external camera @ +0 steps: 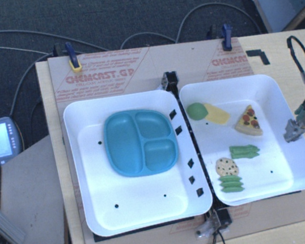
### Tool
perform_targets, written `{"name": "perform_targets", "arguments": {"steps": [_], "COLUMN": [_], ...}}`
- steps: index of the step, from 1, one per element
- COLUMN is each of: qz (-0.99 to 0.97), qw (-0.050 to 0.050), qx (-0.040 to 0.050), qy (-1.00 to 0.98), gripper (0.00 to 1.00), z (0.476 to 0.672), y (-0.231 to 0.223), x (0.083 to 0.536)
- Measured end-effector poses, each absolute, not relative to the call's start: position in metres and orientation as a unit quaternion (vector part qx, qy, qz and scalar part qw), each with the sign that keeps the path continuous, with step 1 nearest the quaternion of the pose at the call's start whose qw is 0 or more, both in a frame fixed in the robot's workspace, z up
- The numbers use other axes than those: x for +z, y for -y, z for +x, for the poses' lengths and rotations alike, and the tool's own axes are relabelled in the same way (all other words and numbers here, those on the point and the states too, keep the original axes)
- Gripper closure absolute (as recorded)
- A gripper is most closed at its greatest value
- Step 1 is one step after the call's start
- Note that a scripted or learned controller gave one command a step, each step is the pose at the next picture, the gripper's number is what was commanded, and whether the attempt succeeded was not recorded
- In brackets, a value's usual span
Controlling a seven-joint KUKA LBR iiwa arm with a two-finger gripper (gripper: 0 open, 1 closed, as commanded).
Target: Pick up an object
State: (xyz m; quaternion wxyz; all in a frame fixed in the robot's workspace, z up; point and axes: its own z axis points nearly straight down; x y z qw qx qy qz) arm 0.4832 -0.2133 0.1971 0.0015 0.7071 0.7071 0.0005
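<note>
- Rightward, the gripper (293,132) sits at the outer rim of the right bin (261,84); whether it is open or closed I cannot tell.
- Nothing is visibly held.
- Inside that bin lie a pizza slice (248,121), a yellow piece (217,114) touching a green round piece (196,111), a cookie (226,166), and two green vegetables (244,151).
- A blue divided plate (141,142) rests in the left bin (92,174).

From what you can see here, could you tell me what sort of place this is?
Probably a robotics lab bench: two white bins side by side on a clamped board, toy food such as a pizza slice, and cables trailing across carpet.
</note>
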Motion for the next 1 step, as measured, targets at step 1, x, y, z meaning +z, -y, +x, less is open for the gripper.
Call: {"name": "perform_targets", "arguments": {"steps": [1], "qz": [0.707], "qw": [0.003], "qx": [0.0009], "qy": [-0.708], "gripper": [1.0], "z": [0.4842], "y": [0.2136], "x": [0.2501]}}
